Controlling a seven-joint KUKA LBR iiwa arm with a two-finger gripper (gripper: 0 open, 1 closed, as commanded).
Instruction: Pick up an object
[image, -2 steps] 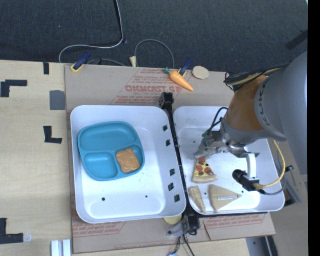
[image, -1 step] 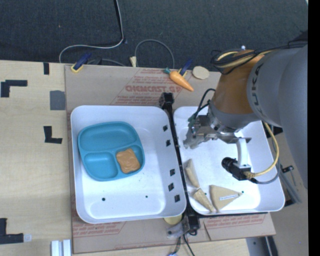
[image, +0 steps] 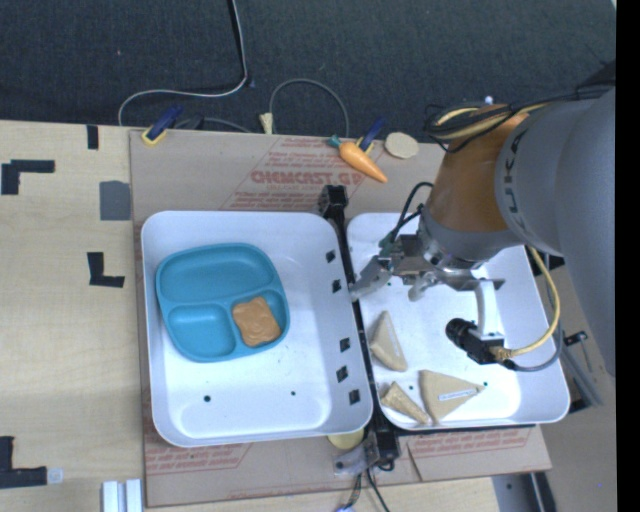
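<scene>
My gripper (image: 390, 286) hangs over the upper left part of the right bin (image: 540, 400), close to the divider between the bins. Its two fingers are spread open and nothing sits between them. Below it in the right bin lie three tan wedge-shaped pieces: one (image: 387, 342) just under the gripper, one (image: 403, 402) near the front rim and a larger one (image: 447, 390) beside that. The left bin (image: 200, 400) holds a blue sectioned plate (image: 215, 290) with a brown toast-like piece (image: 257, 322) in its right compartment.
An orange toy carrot (image: 360, 160) and a beige disc (image: 402, 146) lie on the cardboard behind the bins. The arm's black cable plug (image: 470, 338) hangs over the middle of the right bin. Cables trail along the back of the bench.
</scene>
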